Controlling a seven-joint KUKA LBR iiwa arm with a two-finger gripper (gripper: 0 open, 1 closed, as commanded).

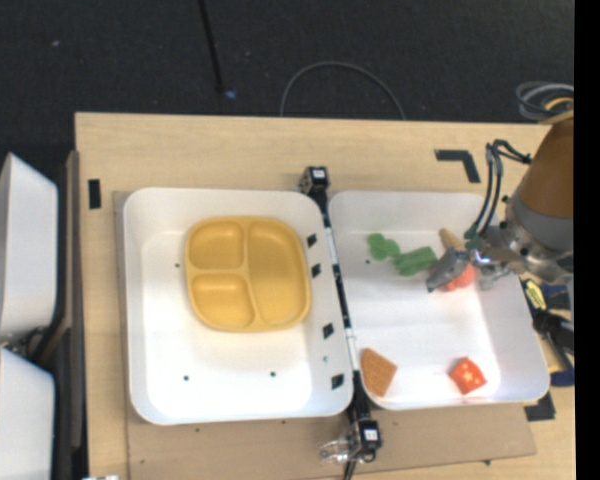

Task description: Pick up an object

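My gripper (466, 268) hangs low over the upper right part of the right bin (420, 338), reaching in from the right. A small salmon-red object (463, 279) lies right under it, partly hidden; whether it is gripped is unclear. Just left of the gripper lie two green pieces (382, 245) (416, 261). A tan stick-like piece (448, 238) pokes out above the gripper. An orange-brown wedge (379, 372) rests at the bin's front left corner. A red cube (468, 375) sits near the front right.
The left bin (160, 368) holds a yellow divided plate (247, 272) in its upper middle. A black-clipped divider rim (332, 288) separates the two bins. Cables run along the bench's right edge (540, 313).
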